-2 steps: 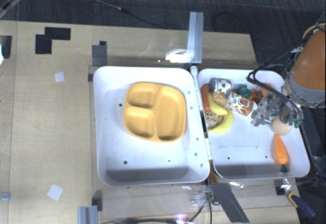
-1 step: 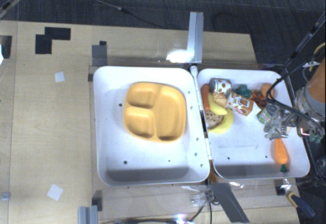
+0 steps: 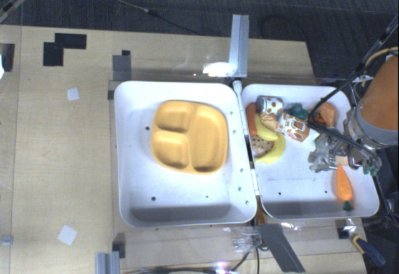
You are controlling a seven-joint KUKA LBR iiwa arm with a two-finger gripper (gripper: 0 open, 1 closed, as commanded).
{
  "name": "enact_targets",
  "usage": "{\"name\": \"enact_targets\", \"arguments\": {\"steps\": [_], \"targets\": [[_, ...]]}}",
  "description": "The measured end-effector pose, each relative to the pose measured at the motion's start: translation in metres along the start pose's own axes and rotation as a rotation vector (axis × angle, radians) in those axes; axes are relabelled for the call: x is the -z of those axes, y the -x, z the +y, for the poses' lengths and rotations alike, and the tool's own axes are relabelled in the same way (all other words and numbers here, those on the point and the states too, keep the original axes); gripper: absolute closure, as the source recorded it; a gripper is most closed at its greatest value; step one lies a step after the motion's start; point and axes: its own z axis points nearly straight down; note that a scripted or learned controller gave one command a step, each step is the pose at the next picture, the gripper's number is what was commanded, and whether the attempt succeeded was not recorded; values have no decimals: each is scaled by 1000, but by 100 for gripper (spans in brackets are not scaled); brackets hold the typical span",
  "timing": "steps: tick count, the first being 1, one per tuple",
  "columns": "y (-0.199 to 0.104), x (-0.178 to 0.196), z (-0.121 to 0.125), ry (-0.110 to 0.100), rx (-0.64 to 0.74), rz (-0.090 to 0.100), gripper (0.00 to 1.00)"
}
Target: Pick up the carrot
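While I log this from my remote station, the largest items are the two white bins: the left bin (image 3: 124, 160) and the right bin (image 3: 299, 204), side by side and touching along their inner rims. Next, I count one yellow three-compartment plate (image 3: 190, 136), lying flat in the left bin. The arm (image 3: 380, 104) enters from the right, over the right bin's far side. I list a cluster of toy food at the right bin's upper left: a banana (image 3: 269, 148), a small carton (image 3: 293, 126) and a can (image 3: 270, 104). The gripper (image 3: 324, 157) hangs above bare bin floor; I cannot tell how its fingers stand. The carrot (image 3: 343, 185) lies just beside the gripper, toward the bin's lower right corner.
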Motion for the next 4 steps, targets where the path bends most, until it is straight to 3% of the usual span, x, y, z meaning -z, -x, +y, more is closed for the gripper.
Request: {"name": "enact_targets", "arguments": {"steps": [1,2,3,4], "targets": [[35,-94,-42,-1,-18,8,100],[6,-88,-63,-2,-91,1,100],[10,-17,8,0,-13,-7,100],[-6,-69,-58,-1,227,3,100]]}}
